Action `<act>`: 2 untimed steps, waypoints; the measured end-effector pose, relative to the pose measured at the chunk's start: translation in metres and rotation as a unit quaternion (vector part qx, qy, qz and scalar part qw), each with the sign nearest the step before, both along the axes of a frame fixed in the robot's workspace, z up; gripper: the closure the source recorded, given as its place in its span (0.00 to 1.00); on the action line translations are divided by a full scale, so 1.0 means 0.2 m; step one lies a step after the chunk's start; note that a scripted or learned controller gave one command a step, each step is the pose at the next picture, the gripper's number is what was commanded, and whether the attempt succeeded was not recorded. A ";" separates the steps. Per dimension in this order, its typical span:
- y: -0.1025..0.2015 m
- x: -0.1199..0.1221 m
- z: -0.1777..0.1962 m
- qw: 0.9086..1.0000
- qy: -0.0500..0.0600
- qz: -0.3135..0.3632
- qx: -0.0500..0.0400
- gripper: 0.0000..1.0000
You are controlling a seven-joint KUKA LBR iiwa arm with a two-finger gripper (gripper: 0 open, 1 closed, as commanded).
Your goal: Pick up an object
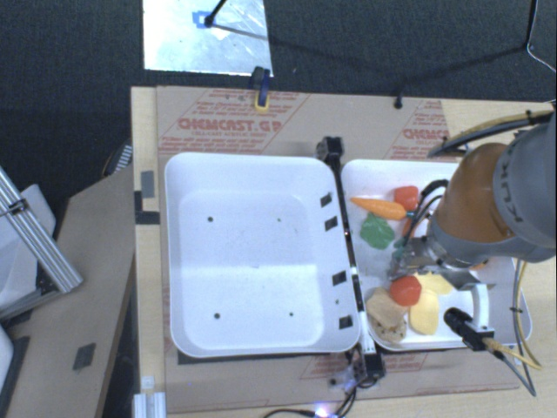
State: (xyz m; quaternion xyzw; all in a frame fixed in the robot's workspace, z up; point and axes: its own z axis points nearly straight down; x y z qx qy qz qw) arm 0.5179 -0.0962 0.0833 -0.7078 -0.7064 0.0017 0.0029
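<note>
Honestly, the arm [496, 203] hides a good deal: its grey bulk and orange band hang over the far side of the right bin [370, 171], and the jaws [407, 255] are mostly lost in a dark knot of metal and cable beneath the wrist. Whether they are wide, narrow or holding anything, I cannot tell.

Just below the jaws lies a round red piece [405, 290], perhaps a tomato, glossy, and so close to the tips that touching or apart is hard to judge. Beside it sits a pale yellow lump [425, 313], and next to that a beige, rounded thing [387, 314] with blurred edges. Above the jaws lies an orange carrot [379, 206], pointed end towards the left bin [252, 255], with a green piece [377, 232] under it and another red-orange piece [406, 196] partly tucked behind the cables.

Both bins rest side by side on the brown worktop [226, 120], printed with red lettering.
</note>
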 end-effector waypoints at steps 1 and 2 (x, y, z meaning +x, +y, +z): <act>0.35 0.03 0.54 1.000 -0.009 0.007 0.001 1.00; 0.54 -0.11 0.50 1.000 -0.003 0.005 0.000 1.00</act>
